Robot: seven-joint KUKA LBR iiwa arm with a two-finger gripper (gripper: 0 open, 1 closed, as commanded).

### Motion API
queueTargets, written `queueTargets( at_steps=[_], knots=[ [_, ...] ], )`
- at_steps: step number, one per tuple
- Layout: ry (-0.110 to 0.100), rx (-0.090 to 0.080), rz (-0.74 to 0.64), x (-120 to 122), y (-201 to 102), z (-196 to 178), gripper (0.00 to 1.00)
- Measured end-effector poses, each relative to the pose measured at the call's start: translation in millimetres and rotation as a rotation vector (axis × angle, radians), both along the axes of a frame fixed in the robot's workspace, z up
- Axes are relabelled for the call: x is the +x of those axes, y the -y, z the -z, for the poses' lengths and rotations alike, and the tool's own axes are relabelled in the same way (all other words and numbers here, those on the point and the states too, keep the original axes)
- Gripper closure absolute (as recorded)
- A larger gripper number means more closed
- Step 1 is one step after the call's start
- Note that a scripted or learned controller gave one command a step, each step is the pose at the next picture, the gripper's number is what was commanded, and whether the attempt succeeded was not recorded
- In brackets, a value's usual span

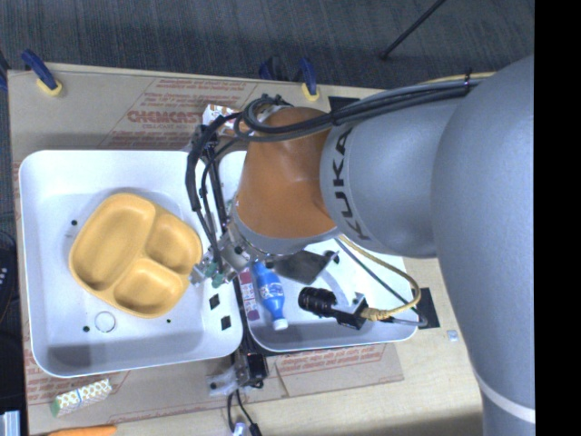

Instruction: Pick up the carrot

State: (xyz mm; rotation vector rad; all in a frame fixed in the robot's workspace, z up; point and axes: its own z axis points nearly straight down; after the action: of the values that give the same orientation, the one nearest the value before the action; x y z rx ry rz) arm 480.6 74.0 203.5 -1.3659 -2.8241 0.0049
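Since the arm sits right under the lens, its grey link and orange band cover most of the right bin. Below the band the wrist drops to the gripper, which hangs low over the seam between the two bins, just beside the right edge of the yellow divided plate. Cables and wrist hardware clutter that spot. Can't tell if the gripper is open or closed, or whether it has hold of anything. Nothing orange visible at it.

Right bin, visible strip: blue bottle lying flat, a red-labelled item touching its left side. Left bin: plate only, compartments look bare.

Carrot: can't locate it with confidence. There's an orange sliver at the frame's bottom edge, on the bench outside both bins, near a speckled packet. Could be it, but it's cut off, too little to call. Equally it may be under the arm in the right bin.

Far edge: blue clamps pin the cardboard.

Status, my read: no grasp confirmed, pick not done. Left: find the carrot, close on it, lift clear.
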Motion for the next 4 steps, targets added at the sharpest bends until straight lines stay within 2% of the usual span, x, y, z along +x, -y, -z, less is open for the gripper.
queueTargets(
  at_steps=[1,2,3,4],
  knots=[
    [0.006,0.000,0.071,40.2,22.5,-119.9,1.00],
    [0.001,-0.001,0.220,6.9,137.2,12.7,1.00],
    [0.006,0.000,-0.020,15.2,203.9,-54.6,1.00],
    [0.005,-0.001,0.027,11.8,285.8,-71.0,1.00]
  ],
)
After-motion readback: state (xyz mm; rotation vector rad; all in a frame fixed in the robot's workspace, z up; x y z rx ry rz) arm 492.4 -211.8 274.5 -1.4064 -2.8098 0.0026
